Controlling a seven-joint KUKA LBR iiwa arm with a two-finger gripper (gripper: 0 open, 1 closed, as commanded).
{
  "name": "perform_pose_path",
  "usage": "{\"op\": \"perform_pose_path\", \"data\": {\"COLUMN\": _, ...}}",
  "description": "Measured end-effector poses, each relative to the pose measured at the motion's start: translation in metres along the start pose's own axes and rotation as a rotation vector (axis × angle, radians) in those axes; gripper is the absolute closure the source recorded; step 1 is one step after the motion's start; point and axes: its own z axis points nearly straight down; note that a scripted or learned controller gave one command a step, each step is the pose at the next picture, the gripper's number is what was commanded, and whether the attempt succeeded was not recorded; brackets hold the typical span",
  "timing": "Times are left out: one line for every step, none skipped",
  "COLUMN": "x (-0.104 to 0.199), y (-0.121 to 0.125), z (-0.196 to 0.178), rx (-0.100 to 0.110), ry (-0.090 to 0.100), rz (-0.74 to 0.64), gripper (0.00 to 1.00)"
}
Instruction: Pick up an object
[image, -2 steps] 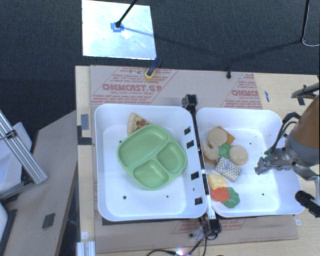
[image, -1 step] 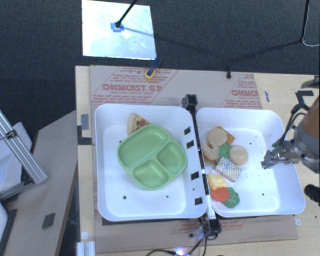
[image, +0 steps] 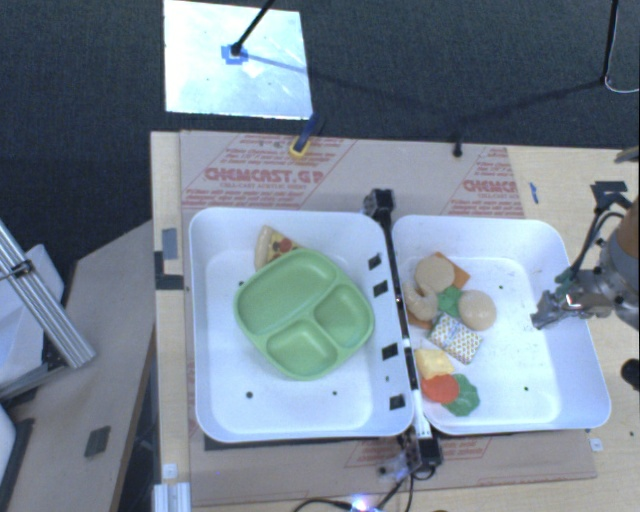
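My gripper (image: 548, 312) hung at the right edge of the frame, over the right bin (image: 575, 395); I cannot tell its state. The beige round piece (image: 477, 310) lay mid-bin among toy food, probably light, hard and slippery; I would take it across its sides.

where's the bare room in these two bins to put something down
Left bin: bare floor along the front wall and the left wall, around the green tray. Right bin: bare on its right half, between the toy food pile and the gripper, also the front right corner. Crowded: the right bin's side by the divider.
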Motion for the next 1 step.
{"op": "perform_pose_path", "data": {"x": 0.042, "y": 0.042, "z": -0.0057, "rx": 0.001, "ry": 0.001, "rz": -0.001, "gripper": 1.0}}
